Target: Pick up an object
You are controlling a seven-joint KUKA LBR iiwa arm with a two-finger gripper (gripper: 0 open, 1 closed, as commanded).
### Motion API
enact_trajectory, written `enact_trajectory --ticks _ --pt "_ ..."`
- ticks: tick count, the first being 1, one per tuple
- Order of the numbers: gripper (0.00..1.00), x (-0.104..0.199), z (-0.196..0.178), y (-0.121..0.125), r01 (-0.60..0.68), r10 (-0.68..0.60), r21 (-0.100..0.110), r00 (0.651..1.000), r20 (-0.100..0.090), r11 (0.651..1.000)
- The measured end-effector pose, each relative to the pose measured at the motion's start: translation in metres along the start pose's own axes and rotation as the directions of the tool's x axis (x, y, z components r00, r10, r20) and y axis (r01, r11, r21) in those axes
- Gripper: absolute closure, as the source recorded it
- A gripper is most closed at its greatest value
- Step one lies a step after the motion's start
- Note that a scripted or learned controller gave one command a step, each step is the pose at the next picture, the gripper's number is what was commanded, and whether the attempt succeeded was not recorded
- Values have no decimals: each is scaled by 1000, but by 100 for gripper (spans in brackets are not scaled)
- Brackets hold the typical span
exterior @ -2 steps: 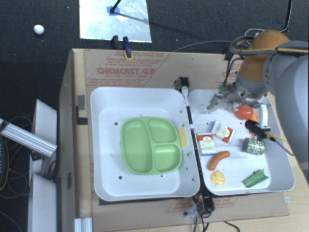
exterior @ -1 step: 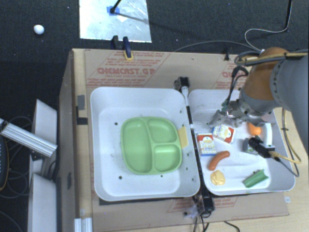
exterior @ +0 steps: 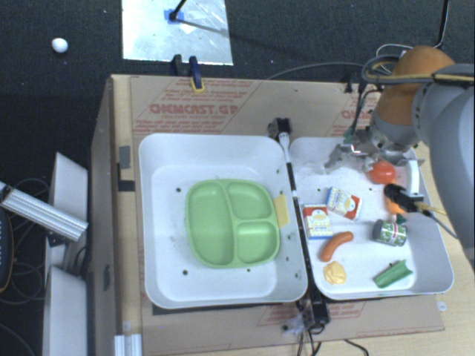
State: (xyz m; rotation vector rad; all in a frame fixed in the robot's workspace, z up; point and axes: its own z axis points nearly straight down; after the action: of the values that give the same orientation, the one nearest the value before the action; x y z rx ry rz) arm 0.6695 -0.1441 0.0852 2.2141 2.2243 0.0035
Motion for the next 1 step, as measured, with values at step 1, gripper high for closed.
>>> enact_trajectory --ticks 1 --pt "0 45 0 0 1 -1 1 1000 -1 1000"
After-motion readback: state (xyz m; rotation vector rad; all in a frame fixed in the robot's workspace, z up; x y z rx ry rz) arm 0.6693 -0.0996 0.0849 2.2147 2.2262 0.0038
